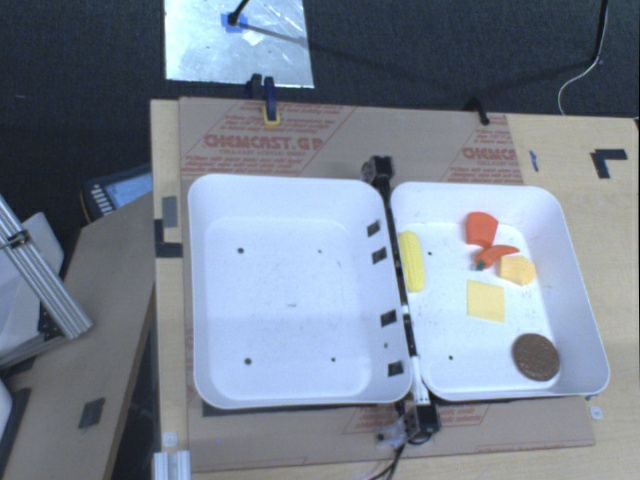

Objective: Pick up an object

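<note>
Dark carpeted floor [420, 28] all round. Reflective silver sheet [238, 28] lying flat on it at top, marked with a blue tape patch [236, 21]. Tan cardboard-covered bench [330, 133] printed in red lettering. Aluminium frame rail [40, 278] slanting at left edge. Even overhead light.

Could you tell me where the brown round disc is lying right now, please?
The brown disc lies in the right bin, in its near right corner, just below the flat yellow square.
</note>
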`<state>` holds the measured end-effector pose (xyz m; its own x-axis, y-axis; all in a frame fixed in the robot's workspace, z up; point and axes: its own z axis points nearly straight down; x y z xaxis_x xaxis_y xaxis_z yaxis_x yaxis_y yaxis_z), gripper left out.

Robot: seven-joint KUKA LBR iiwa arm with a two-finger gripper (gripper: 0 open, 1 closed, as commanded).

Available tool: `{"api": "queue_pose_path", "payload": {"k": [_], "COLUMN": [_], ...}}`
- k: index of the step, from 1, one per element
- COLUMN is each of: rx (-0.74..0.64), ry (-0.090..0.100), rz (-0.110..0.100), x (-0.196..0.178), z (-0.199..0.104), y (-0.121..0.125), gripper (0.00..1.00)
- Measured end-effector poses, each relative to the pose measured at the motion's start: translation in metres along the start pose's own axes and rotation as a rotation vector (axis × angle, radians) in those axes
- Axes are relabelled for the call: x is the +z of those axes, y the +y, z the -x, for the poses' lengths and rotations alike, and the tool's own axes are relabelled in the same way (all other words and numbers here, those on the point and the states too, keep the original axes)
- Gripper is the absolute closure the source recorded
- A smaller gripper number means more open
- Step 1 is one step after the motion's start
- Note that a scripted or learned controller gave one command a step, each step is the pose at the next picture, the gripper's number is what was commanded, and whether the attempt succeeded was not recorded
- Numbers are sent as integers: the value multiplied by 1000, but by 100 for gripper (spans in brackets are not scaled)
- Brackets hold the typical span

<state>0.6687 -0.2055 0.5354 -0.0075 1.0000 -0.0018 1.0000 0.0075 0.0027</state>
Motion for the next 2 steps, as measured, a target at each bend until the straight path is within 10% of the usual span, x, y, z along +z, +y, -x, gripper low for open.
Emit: {"api": "queue_pose_path", "payload": {"k": [2], "rx": [0], "ry": [0], "rz": [0], "x": [0], "z": [0], "y": [0], "gripper": [100]}}
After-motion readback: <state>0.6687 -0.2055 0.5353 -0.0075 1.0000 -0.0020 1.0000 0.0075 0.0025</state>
